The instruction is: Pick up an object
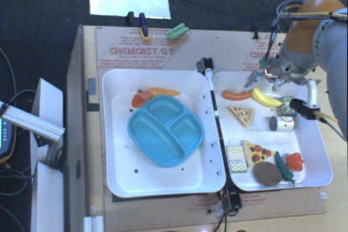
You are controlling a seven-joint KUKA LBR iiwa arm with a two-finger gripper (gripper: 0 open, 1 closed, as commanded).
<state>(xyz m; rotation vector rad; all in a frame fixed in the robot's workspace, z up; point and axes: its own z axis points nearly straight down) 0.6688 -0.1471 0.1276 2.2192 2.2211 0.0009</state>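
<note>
1. The arm comes in from the upper right of the frame, and its gripper hangs over the upper part of the right bin.
2. Two thin fingers show below the wrist, and they look spread apart with nothing between them, though they are small and blurred, so this is not certain.
3. The banana lies just below the fingertips in the frame, close to them; whether it touches them cannot be told.
4. An orange sausage lies just left of the banana, at the upper left of the right bin, below and to the left of the fingers.
5. Lower in the same bin sit a pizza wedge, a small can, a green and white box, a pizza slice, a brown round cookie and a red pepper.
6. The left bin holds a blue divided plate, with a carrot and a red piece at its upper left rim.
7. A green object lies on the bench above the bins.
</note>
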